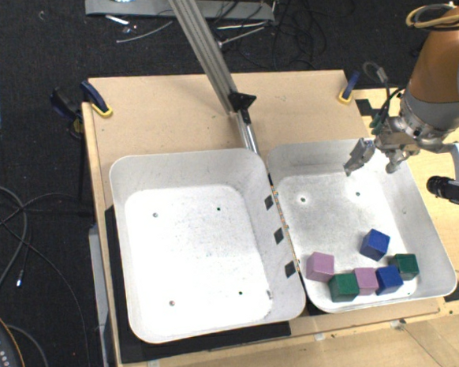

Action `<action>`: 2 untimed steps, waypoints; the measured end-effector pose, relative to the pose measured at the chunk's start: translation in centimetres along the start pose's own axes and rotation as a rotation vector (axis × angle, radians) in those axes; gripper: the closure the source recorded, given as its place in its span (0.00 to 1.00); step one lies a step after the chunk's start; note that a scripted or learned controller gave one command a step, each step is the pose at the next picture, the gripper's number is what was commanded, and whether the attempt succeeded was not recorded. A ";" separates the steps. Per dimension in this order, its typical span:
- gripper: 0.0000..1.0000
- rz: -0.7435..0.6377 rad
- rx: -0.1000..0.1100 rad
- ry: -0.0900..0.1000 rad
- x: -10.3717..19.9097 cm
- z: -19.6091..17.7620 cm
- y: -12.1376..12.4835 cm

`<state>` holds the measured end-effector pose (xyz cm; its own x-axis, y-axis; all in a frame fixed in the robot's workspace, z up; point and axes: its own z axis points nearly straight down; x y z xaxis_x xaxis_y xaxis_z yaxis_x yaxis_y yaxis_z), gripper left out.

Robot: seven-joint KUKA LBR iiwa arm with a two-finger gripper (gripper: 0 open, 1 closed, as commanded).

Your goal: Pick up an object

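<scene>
Blocks lay bunched in the near right corner of the right-hand shallow white bin [326, 203] as I watched from my remote station. My grey two-finger gripper [376, 159] hung with its fingers spread apart and nothing between them, over that bin's far right edge, well apart from the cluster. A blue cube [374, 243] sat tilted and a little apart, on the far side of the row. Nearer the bin's near edge ran a pale purple cube [320, 265], a dark green cube [344, 286], a second pale purple cube [367, 279], a second blue cube [389, 278] and a second dark green cube [406, 264], most touching their neighbours. The left-hand white bin [190, 237] carried no blocks. I judged the cubes light, rigid and fairly smooth, unlikely to crush. I reckoned the lone blue cube was the easiest pick, taken across two opposite flat faces, since the packed row left the fingers little room.
</scene>
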<state>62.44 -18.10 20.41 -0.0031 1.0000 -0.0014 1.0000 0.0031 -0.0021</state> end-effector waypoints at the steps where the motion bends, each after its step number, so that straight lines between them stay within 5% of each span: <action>1: 0.00 0.001 -0.003 0.000 -3.9 9.9 -3.3; 2: 0.00 0.005 0.002 0.003 -1.5 11.0 -8.7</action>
